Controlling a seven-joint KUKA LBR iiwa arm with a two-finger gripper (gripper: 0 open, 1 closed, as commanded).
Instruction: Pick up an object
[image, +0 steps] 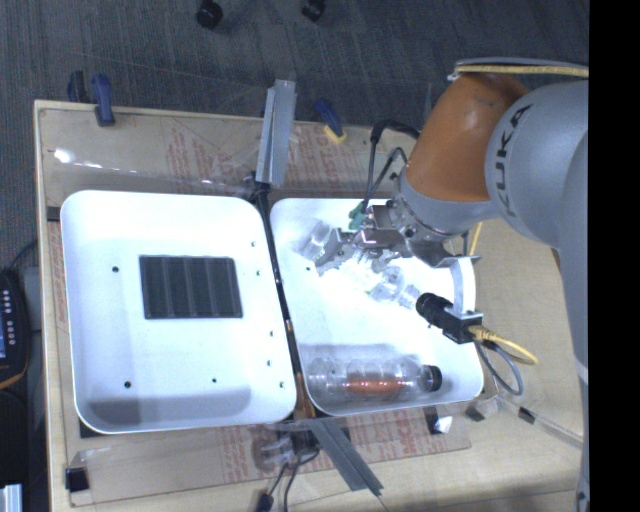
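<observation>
The end effector (345, 245) hangs over the right bin (300, 330); its state cannot be told. The clear bottle (372, 378) lies along that bin's near wall. Descend centred across the bottle's width.

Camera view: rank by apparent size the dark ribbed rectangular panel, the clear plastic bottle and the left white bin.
1. Left white bin
2. Dark ribbed rectangular panel
3. Clear plastic bottle, lying on its side; not far behind the panel.
</observation>
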